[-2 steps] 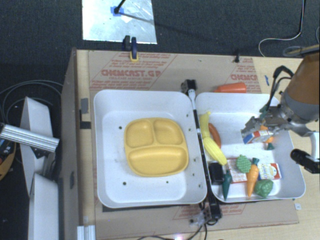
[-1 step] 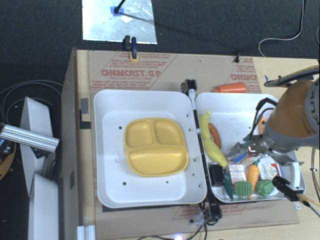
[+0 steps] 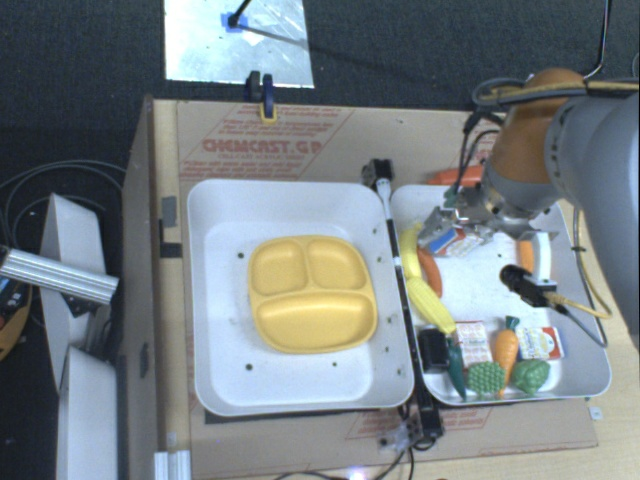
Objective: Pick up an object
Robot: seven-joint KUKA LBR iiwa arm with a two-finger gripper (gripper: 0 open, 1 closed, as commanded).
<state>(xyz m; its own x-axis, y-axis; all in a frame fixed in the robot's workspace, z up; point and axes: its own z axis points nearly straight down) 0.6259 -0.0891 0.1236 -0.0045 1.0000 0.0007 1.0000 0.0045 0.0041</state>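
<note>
- Cardboard with red print covers the bench, and two white bins sit on it side by side.
- Nearest in the right bin is a row of toys: a knobbly green broccoli, a carrot with a green top just behind it, and a second green vegetable beside them.
- Two small white boxes with red print flank the carrot, one on its left and one on its right.
- A black block lies against that bin's left wall, near the boxes.
- Further back, a yellow banana runs along the left wall, with an orange-red piece touching it.
- The left bin holds a yellow plate with three compartments, lying flat near its middle.
- My gripper hangs over the far part of the right bin, tilted towards the left wall.
- I cannot tell whether it is spread or pressed together.
- A small packet, red and white, lies just under it, partly hidden; I cannot tell whether we touch.
- Nothing I see is clearly pinched.
- An orange toy lies at the far rim, behind my gripper.
- Beyond the bench, a silvery sheet lies on dark floor.
</note>
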